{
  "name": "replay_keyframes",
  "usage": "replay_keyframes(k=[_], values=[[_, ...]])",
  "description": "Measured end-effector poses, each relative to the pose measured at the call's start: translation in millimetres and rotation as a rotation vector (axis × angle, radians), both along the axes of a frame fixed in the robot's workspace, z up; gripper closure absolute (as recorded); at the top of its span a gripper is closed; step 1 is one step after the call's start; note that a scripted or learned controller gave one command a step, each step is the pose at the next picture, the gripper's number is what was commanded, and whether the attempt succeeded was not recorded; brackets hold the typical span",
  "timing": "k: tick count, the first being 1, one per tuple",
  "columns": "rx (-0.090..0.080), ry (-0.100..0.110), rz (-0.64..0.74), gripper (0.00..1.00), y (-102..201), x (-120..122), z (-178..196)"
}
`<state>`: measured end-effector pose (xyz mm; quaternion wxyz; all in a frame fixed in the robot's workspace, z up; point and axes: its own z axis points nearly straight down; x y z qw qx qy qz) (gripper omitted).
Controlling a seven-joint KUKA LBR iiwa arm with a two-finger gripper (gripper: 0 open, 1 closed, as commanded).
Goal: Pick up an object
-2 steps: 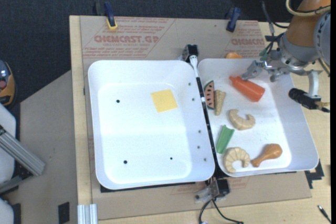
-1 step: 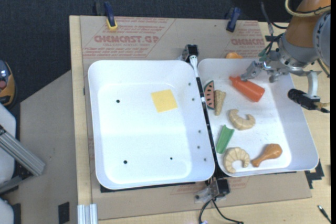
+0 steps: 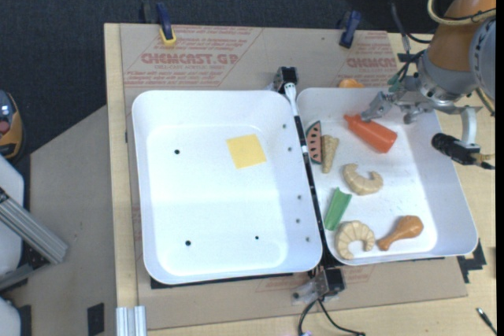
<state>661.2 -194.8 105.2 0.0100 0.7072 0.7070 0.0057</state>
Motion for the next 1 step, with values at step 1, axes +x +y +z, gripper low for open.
replay_keyframes(k=[1], values=[[0.0, 0.0, 0.0, 0.0, 0.0, 0.0, -0.1]])
